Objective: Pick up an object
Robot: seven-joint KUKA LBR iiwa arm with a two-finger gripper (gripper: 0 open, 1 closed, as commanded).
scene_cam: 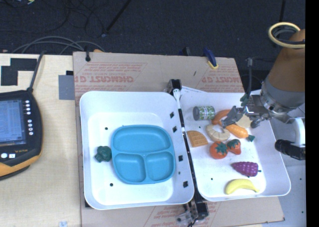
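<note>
Claw (238, 116) sits over the upper part of the right bin (281, 171), arm reaching in from the right; fingers look spread apart with nothing visibly between them, though the dark tips blur against the toys below. Nearest candidate is the carrot (236, 130), just below and touching the claw's outline in this view, long axis running left-right with a slight downward tilt toward the right. A pale shell-like piece (218, 132) lies just left of it, green can (204, 113) further up-left, lying on its side. My read: the coming move is a short descent, and finger line should cross the carrot's long axis. Rest of the right bin: waffle-like slab (197, 138) near the divider, tomato (218, 150) and strawberry (234, 146) touching, grapes (244, 168), banana (241, 186) at the bottom. Left bin (94, 116) holds a blue divided tray (143, 152), its compartments bare, and a broccoli piece (103, 154) just beside the tray's left edge. Clutter around the carrot risks a multi-object pinch.
</note>
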